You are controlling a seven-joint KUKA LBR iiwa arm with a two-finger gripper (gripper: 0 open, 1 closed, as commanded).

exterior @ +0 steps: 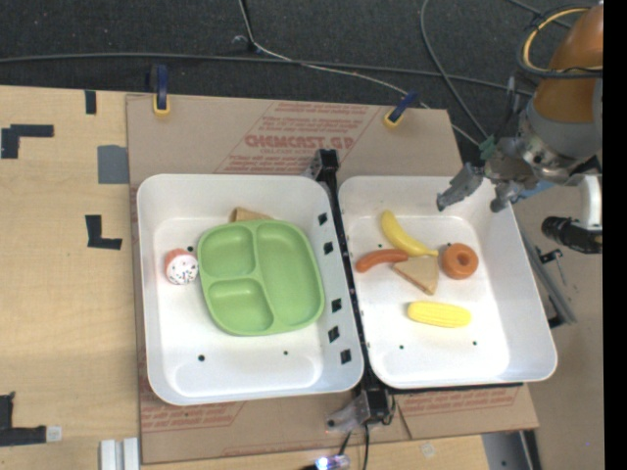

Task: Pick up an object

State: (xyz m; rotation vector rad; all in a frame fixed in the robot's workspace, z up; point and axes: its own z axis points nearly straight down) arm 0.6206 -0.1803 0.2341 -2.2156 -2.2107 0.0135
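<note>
two-finger gripper (pixel 480 196) open, empty, above right white bin (pixel 519 292) far corner. nearest target: curved yellow plastic banana (pixel 404 234), mid-bin beside orange ring doughnut (pixel 458 260). descend centred, straddling banana's narrow width, then close.

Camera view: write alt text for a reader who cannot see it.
A robot arm's open gripper hovers over the upper right corner of the right bin, which holds a banana, sausage, bread slice, doughnut and corn cob. The left bin holds a green divided plate and a small ball.
</note>
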